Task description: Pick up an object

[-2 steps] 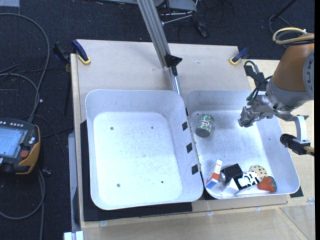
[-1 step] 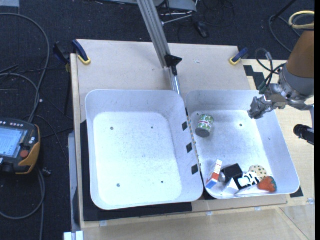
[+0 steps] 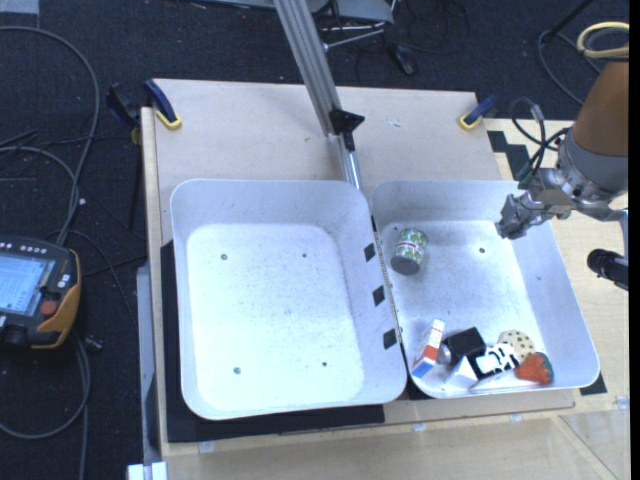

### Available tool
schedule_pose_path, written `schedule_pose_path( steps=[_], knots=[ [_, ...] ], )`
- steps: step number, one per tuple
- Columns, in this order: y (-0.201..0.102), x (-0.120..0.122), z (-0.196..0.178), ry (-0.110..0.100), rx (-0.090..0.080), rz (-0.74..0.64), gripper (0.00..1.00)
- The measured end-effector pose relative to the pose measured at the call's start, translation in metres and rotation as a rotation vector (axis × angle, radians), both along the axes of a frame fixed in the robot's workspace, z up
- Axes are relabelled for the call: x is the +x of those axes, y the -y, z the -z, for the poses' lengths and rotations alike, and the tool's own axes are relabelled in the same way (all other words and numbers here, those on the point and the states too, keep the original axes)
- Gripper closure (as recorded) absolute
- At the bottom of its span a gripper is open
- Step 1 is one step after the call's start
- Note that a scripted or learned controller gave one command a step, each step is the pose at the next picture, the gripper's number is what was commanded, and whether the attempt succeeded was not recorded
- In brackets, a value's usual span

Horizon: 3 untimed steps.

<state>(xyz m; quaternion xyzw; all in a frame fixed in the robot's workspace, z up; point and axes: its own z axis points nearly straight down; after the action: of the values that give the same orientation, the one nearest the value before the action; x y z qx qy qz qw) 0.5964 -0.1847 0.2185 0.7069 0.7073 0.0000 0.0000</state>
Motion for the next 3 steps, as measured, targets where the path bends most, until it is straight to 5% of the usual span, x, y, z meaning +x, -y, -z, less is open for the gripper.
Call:
schedule_pose_path(
  steps=[3],
  knots=[
    [-0.152, -0.01, 0.011, 0.0, 0.001, -0.003, 1.0]
  ],
)
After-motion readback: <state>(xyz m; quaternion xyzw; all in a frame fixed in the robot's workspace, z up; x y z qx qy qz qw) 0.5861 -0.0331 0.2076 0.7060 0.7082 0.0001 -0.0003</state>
